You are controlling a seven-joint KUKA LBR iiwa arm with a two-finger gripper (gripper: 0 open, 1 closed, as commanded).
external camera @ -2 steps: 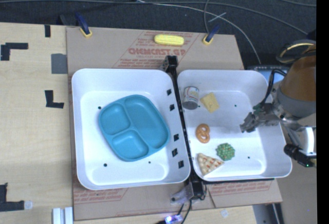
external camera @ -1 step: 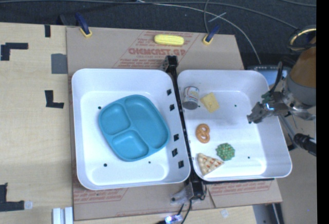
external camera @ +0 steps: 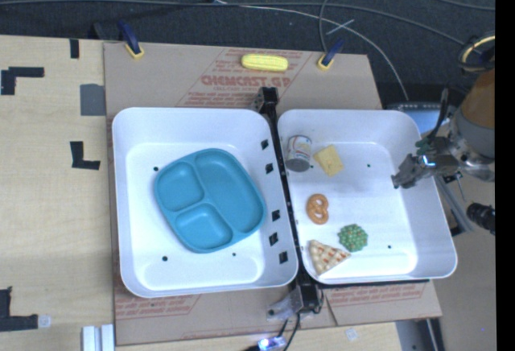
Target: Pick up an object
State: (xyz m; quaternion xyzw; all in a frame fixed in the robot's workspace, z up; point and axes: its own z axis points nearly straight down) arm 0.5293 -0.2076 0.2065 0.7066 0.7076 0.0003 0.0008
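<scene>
Right bin (external camera: 378, 120): pizza slice (external camera: 326, 256) tip points right; end effector (external camera: 405, 177) state unclear.

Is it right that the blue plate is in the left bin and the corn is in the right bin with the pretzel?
Not quite. The camera view shows the corn lying on the cardboard behind both bins. The blue plate is in the left bin, and the pretzel is in the right bin.

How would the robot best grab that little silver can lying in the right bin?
Probably from straight above, fingers closing across the small silver can's round sides at mid-length. It seems to lie tipped over near the bin's left wall, so approaching from the open right side leaves the two-finger gripper room.
</scene>
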